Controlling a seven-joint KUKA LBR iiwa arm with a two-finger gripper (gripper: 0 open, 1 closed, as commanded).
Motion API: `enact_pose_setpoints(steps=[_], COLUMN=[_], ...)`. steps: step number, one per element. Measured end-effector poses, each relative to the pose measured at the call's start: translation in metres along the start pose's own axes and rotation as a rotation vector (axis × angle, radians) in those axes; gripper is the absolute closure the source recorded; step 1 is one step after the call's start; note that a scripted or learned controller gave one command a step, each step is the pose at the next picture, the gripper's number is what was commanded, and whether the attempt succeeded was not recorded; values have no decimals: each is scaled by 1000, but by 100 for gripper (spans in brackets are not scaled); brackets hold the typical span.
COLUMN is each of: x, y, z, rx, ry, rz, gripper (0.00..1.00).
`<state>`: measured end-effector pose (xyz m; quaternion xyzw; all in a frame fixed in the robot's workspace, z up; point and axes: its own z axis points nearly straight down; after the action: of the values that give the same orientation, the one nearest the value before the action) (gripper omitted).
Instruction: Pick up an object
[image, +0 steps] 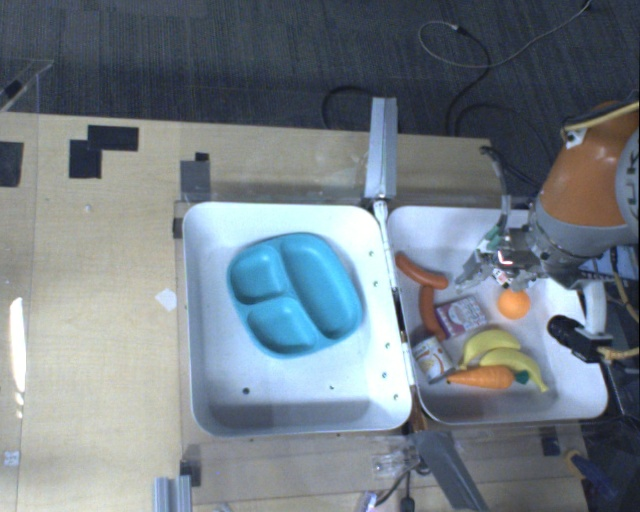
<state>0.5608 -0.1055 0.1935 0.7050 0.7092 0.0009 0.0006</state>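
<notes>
- Camera view looks down at a slant on a pale wooden desk (100, 330) bearing two shallow white bins side by side.
- Left bin (215, 400) holds a blue divided plate (295, 292), lying slightly turned near the bin's middle.
- Right bin (580, 395) holds the small things: a reddish sausage (421, 270) near its left wall, a second reddish piece (430, 310) just below it, a small printed packet (464, 316), a small jar or can (430, 358), a yellow banana (503, 349), a carrot (483, 378) lying just in front of the banana, and an orange ball (514, 304).
- Grey arm with its orange band (590, 180) reaches in from the right, over the upper part of the right bin.
- Pincer (497, 265) hangs above the bin floor, between the sausage and the orange ball, just up and left of the ball.
- Its metal parts look splayed outward, but at this size and blur I cannot tell how far apart the tips stand.
- Nothing can be made out between the tips; whether they touch the bin floor cannot be told.
- Orange ball lies just beside the pincer's lower right; the packet lies just below it.
- Black cables (470, 50) trail over the dark floor beyond the desk.
</notes>
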Motion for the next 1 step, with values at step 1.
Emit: enact_pose_setpoints(steps=[1], x=[-51], y=[-29], z=[3], rx=[0], ry=[0], rz=[151], gripper=[0])
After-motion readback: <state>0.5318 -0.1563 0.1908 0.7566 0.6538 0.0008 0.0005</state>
